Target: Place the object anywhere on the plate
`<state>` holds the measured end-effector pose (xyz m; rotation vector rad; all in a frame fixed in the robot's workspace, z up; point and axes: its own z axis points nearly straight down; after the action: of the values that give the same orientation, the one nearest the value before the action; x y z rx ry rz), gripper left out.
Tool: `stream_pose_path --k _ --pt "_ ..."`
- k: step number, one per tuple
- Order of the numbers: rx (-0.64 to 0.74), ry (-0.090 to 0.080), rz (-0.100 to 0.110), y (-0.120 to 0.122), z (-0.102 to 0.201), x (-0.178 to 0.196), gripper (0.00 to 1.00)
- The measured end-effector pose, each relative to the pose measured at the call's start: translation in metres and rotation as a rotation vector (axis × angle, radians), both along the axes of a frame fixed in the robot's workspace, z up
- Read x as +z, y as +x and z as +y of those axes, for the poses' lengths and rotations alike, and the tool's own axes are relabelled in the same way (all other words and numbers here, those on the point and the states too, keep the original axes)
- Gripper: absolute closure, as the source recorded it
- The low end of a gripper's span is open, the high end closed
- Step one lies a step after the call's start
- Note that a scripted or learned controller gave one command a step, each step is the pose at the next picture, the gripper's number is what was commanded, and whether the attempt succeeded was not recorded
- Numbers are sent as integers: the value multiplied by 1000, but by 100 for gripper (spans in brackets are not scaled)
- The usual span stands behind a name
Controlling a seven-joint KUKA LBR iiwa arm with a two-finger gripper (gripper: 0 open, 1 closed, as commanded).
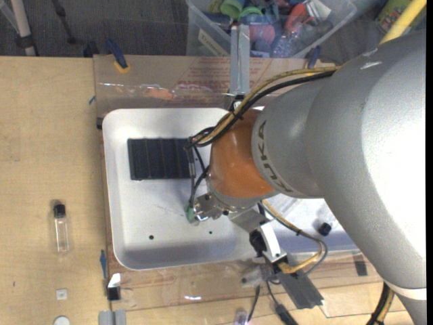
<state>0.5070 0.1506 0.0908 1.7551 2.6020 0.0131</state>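
Observation:
A black ribbed rectangular slab (159, 159) lies flat in the back half of the left white bin (135, 249). The grey arm with its orange band (233, 164) reaches over this bin from the right and hides the bin's right side. My gripper (197, 212) hangs low under the wrist, just right of and in front of the slab's near right corner. A small green bit (191, 214) shows at its lower end; I cannot tell whether that is an object or part of the gripper.
A clear tub (270, 12) of colourful toys stands behind the bins. A small glass vial (61, 227) lies on the wooden bench to the left. The right bin (331, 239) is mostly covered by the arm, with a small dark item (325, 229) in it.

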Motion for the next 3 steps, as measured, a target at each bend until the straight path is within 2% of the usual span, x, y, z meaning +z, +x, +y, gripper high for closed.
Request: stream_pose_path --k 1,2,3 --pt "93 -5 6 64 -33 31 100" --pt "-515 -4 9 87 11 83 100" --pt "-792 -4 13 20 63 94 100"
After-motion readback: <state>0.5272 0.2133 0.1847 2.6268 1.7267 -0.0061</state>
